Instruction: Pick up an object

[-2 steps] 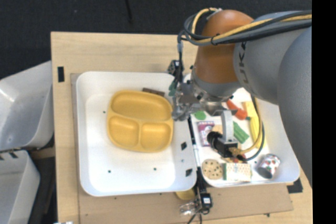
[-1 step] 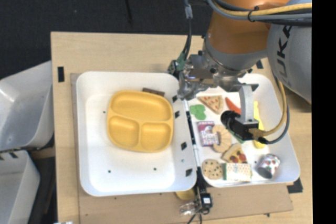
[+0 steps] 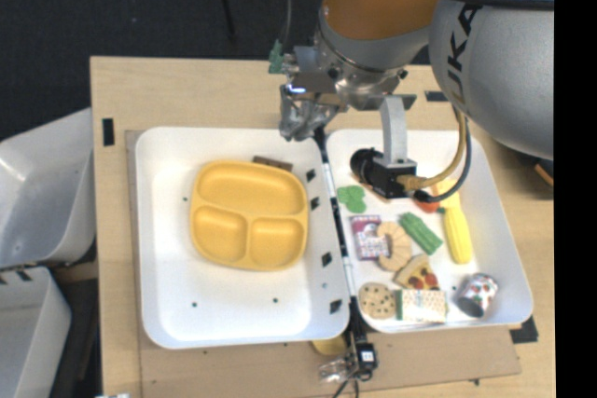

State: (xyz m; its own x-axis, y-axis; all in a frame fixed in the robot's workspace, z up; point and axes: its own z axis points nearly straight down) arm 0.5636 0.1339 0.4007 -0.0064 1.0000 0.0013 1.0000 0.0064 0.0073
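My tool (image 3: 300,120) hangs over the far end of the ridge where the two shallow white bins meet. I cannot tell how far open it is, or whether it has hold of anything. A yellow three-compartment plastic tray (image 3: 250,214) lies in the view's left bin (image 3: 168,294). A yellow toy corn cob (image 3: 456,233) and a round speckled cookie (image 3: 376,300) lie in the right bin (image 3: 499,247).

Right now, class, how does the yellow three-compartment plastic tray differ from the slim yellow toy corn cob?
The yellow plastic tray is larger than the yellow toy corn cob. The tray is broad with three hollows; the cob is a narrow stick. The tray lies in the view's left bin, the cob in the right bin. Both are yellow, lying flat.
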